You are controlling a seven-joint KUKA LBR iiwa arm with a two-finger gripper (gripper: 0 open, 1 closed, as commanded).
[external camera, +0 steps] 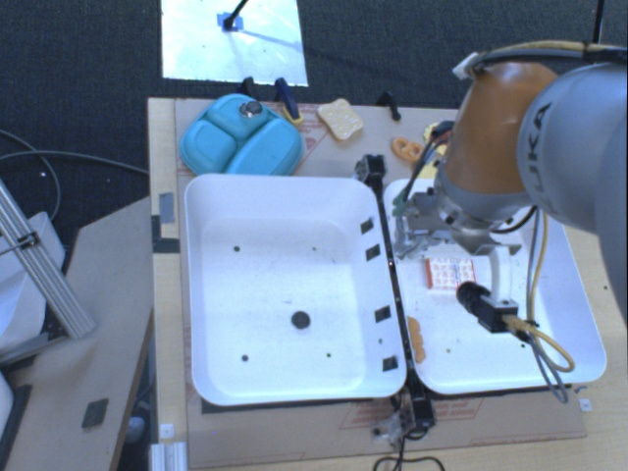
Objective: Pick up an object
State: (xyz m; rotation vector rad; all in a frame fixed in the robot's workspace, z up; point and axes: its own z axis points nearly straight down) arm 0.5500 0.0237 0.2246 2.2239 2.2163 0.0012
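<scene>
Item: card (449,273), a small flat white piece with red print, lying on the floor of the right bin (579,351), toward its upper middle, partly under the arm (535,135). Judged light, thin and stiff-ish, likely paper or a packet; flat on a smooth floor, it offers little height to pinch, so a hold across its short edges, or tipping up one edge, looks the best chance. It may slide on the plastic.

Second candidate: an orange-brown piece (416,339), elongated, lying against the right bin's left wall, close to the divider. Probably light and a little soft; its place beside the wall leaves scant room for a finger on that side.

Gripper (432,226): set low over the right bin, just above and left of the card. Whether it is wide or narrow cannot be told; the wrist body covers it. Nothing is seen held.

Left bin (211,361): one small dark disc (300,319) on the floor.

Beyond the bins, on the bench: blue lidded container (241,137), toast-like slice (340,119), orange ring shape (406,148).
</scene>
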